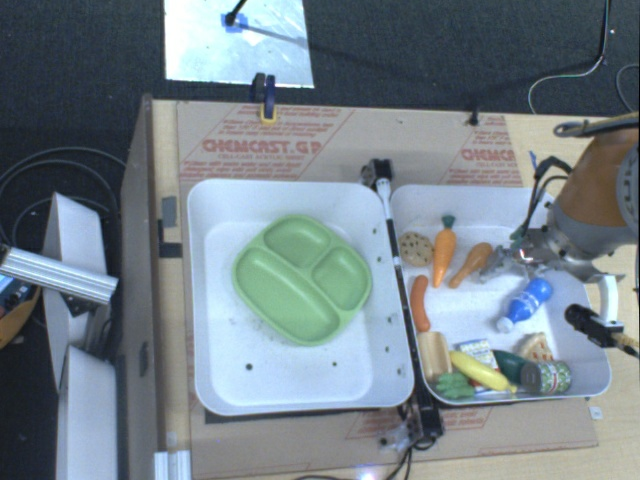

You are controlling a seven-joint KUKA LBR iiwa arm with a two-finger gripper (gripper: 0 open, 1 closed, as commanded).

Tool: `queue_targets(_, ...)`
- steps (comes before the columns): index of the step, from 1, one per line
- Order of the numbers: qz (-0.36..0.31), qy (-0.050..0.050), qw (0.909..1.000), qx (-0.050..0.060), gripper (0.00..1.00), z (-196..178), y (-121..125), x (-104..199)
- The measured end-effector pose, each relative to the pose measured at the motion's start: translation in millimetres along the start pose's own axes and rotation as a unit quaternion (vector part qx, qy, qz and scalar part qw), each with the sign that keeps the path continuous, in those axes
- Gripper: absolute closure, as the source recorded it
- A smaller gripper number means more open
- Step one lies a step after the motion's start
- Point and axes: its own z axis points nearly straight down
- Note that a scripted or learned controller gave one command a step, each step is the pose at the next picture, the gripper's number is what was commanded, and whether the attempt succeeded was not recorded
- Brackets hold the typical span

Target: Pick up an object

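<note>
The pincer [512,255], whose state I cannot tell, hangs just above the blue bottle [524,303].

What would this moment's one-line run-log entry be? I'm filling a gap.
arm: over right bin | gripper: above toys, beside blue bottle | grasp: none seen | left bin: green plate

Even, bright overhead light; moderate sharpness.
White bins [300,388] are rendered near blown-out, with soft faint shadows under the green plate [300,280]. Glare is seen on the foil sheet [238,30] at top. Dark floor [80,48] is underexposed. Fine detail is softened throughout; arm [600,193] at right edge is slightly blurred.
</note>
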Motion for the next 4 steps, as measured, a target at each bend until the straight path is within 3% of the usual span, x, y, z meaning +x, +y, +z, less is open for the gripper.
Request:
queue_targets(1,-0.001,0.001,1.0,0.001,0.0,0.1,-45.4,29.0)
queue_targets(2,-0.005,0.001,1.0,-0.004,0.0,-63.5,-58.0,80.8)
queue_targets(3,-0.003,0.0,1.0,-0.003,0.0,-40.5,-19.1,79.7)
queue_targets(4,-0.003,0.0,1.0,-0.001,0.0,1.6,-12.2,81.7)
